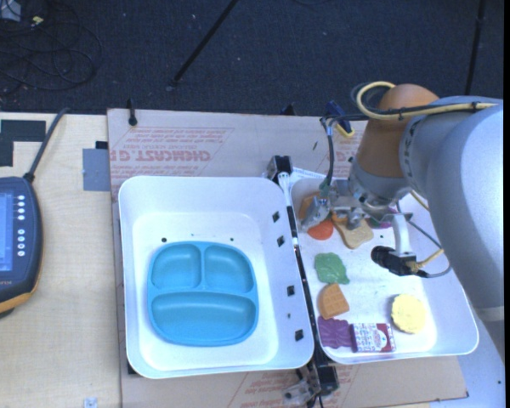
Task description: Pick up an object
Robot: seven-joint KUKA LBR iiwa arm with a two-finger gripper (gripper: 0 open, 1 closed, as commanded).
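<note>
A brown cardboard sheet (178, 147) lies under two white bins. The left bin (136, 202) holds a smooth blue plate (203, 293) with three parts. In the right bin (459, 334), the gripper (338, 213) sits at 12 o'clock over a red piece (321, 230). I cannot tell its grip. Below lie a bumpy green leaf (331, 269), an orange wedge (332, 300) and a round yellow piece (409, 313).

Robot arm (459, 194): broad, smooth grey casing of rounded form, with an orange band (391, 134) above the wrist. A yellowish cable loops over the orange segment (a darker, thin cable hangs beside it), and the metallic wrist fittings below carry a small black attachment.
</note>
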